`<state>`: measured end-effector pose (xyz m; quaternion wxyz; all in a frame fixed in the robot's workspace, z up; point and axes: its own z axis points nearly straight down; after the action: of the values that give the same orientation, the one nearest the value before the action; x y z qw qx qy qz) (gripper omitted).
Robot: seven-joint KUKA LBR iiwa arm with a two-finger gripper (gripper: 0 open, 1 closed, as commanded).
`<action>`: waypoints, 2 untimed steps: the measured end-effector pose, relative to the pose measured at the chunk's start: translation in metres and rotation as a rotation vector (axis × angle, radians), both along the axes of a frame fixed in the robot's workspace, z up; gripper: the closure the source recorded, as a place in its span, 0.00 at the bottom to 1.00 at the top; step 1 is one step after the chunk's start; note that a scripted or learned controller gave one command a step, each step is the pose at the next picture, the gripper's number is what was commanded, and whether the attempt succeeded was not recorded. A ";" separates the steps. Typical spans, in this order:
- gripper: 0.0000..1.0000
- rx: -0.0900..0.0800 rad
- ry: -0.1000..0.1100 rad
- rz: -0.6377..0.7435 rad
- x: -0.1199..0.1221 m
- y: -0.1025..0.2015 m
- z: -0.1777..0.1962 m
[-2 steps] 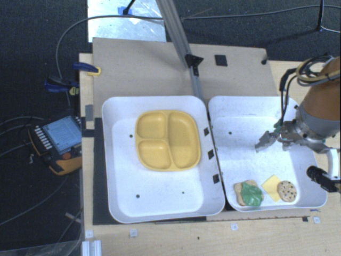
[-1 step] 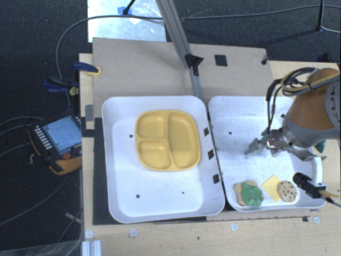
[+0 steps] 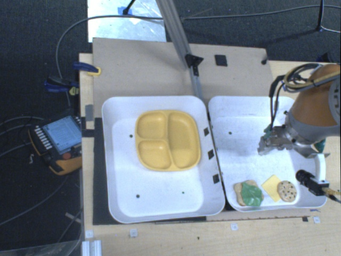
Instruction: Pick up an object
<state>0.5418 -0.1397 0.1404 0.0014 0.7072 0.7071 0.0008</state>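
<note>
Over in the right bin (image 3: pixel 234 116), smooth white plastic with rounded corners, three small food pieces sit along the near edge: a lumpy green-and-tan piece (image 3: pixel 249 193), a flat yellow cheese-like square (image 3: pixel 270 187), and a round speckled cookie (image 3: pixel 287 191). Next door, the left bin (image 3: pixel 117 159) has a glossy yellow divided plate (image 3: pixel 168 140), three compartments. Gripper (image 3: pixel 269 144) hangs above the bare floor of the right bin, well apart from the food; honestly can't tell its state from this angle.

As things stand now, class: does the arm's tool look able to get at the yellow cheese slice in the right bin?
Probably yes. The tool hangs over the right bin, with bare floor between it and the cheese slice. The cookie lies close beside the slice, so a grasp could catch both.
</note>
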 end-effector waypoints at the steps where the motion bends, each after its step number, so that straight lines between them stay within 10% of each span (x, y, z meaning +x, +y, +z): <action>1: 1.00 0.000 -0.003 0.004 -0.007 0.003 0.050; 2: 1.00 -0.001 -0.003 0.005 -0.006 0.002 0.088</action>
<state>0.5360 -0.1373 0.2279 0.0027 0.7054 0.7088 0.0017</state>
